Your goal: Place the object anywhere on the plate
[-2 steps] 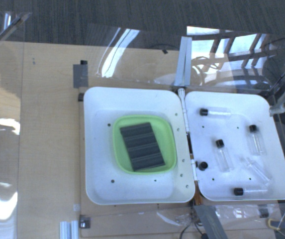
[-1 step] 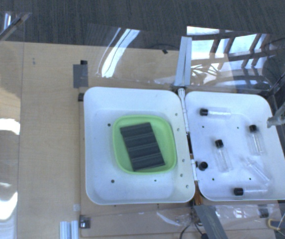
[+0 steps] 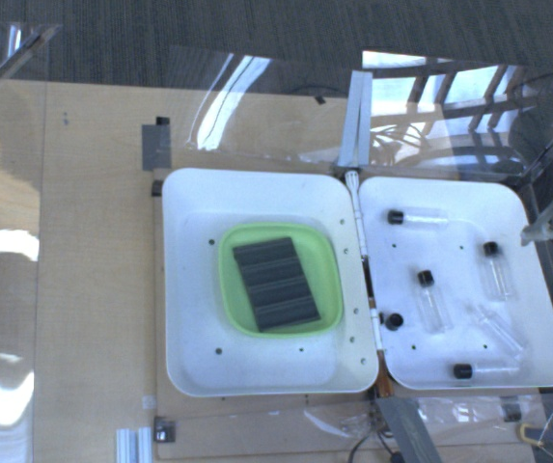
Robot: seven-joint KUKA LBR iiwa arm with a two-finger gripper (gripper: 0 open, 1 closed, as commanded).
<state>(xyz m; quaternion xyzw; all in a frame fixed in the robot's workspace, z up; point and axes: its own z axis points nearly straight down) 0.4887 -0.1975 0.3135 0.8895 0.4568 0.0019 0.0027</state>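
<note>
Pale wood covered the bench we looked down on, with dark carpet beyond its far edge. At the right side of the view we saw the gripper as a pale grey shape, hanging over the outer rim of the right bin. We could not tell whether it was clenched or released (it was too faint against the glare), and we saw nothing held in it.

Nearest to it, inside that right bin, lay several clear vials with black caps: one close to the gripper, another near the middle, and others scattered toward the front and back walls, all apart from each other.

Further left, touching the right bin along a shared edge, sat the left bin. A green plate rested at its middle, and the dark ribbed block lay flat on that plate, turned slightly askew, well within the rim.
</note>
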